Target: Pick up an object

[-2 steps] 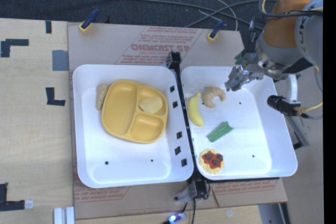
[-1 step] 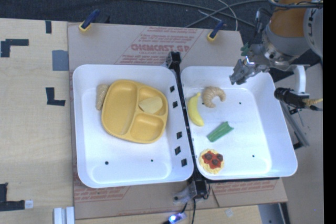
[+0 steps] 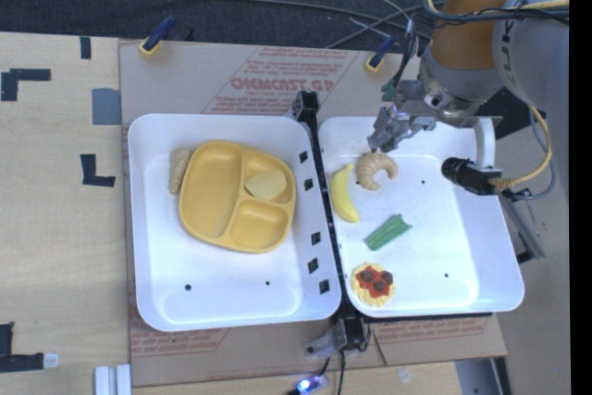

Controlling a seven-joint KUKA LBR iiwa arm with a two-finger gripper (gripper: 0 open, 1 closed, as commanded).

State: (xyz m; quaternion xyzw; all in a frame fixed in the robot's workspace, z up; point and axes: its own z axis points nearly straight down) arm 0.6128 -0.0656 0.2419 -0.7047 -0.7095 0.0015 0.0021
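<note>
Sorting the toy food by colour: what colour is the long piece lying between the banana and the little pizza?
Green, clearest in the camera view.

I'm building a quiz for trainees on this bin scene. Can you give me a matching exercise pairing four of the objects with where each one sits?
Things:
1. croissant
2. banana
3. small pizza
4. yellow divided plate

Places:
A. in the left bin
B. near corner of the right bin, by the divider
C. just under the claw, far part of the right bin
D. along the divider in the right bin, beside the croissant

Pairs: 1-C, 2-D, 3-B, 4-A
</note>
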